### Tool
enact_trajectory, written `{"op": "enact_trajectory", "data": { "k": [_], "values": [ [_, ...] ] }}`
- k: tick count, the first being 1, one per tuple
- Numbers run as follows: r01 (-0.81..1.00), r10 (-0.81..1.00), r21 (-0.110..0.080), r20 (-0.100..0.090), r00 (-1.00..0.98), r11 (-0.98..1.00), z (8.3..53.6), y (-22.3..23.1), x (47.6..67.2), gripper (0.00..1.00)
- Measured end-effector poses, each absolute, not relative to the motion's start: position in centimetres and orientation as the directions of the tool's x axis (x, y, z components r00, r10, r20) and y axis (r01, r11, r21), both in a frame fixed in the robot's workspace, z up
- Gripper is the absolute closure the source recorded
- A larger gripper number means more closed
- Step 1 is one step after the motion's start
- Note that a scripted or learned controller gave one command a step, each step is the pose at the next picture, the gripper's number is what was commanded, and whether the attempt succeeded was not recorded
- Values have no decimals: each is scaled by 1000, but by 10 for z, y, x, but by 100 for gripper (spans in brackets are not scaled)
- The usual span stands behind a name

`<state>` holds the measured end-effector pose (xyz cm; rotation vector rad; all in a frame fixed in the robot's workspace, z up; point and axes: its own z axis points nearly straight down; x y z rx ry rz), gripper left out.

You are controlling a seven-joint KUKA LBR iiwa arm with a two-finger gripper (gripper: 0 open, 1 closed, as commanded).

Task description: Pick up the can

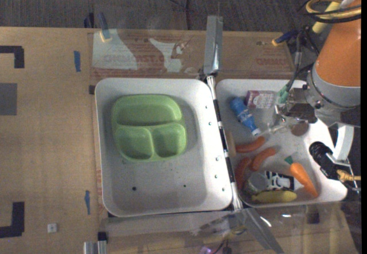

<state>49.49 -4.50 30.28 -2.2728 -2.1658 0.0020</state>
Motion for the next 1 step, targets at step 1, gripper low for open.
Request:
{"op": "enact_trajectory", "data": {
  "k": [1],
  "values": [
    [1000, 1000, -4, 0, 28, -28, 271, -49, 479, 100]
  ]
}}
